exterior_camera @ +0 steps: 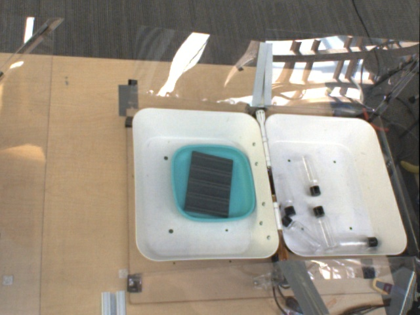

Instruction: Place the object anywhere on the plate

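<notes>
A dark grey ribbed rectangular block [209, 184] lies flat on the teal square plate [180, 166] in the middle of the left white bin [151, 228]. The block sits fully within the plate's rim, tilted slightly from the bin's edges.
The right white bin [354, 143] holds several clear plastic tubes with black caps [314, 190], [318, 211], [371, 242], mostly in its near half. A metal divider post [263, 77] rises behind the seam between the bins. Cables lie at the far right.
</notes>
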You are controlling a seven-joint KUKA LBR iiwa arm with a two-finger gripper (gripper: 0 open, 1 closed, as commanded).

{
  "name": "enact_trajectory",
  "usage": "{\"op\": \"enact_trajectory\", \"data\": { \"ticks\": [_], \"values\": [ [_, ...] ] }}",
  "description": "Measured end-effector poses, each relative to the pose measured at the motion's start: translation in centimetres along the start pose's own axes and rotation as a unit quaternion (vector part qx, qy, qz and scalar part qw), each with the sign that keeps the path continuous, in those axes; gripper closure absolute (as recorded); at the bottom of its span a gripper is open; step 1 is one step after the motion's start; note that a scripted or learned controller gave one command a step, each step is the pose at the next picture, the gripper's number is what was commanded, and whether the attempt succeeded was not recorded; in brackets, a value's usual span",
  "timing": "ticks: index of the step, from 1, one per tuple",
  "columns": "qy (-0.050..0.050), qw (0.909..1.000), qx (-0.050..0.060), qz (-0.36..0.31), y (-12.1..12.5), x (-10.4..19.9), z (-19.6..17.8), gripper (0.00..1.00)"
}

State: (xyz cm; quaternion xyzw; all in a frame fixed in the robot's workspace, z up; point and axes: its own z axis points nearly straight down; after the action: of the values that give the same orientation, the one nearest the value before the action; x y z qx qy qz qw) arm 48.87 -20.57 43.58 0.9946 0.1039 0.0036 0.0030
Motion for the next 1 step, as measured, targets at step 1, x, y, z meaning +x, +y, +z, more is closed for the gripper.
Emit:
{"op": "enact_trajectory", "data": {
  "ticks": [1],
  "values": [
    [0.0, 1.0, 0.0, 0.0, 0.0, 0.0, 0.0, 0.0]
  ]
}}
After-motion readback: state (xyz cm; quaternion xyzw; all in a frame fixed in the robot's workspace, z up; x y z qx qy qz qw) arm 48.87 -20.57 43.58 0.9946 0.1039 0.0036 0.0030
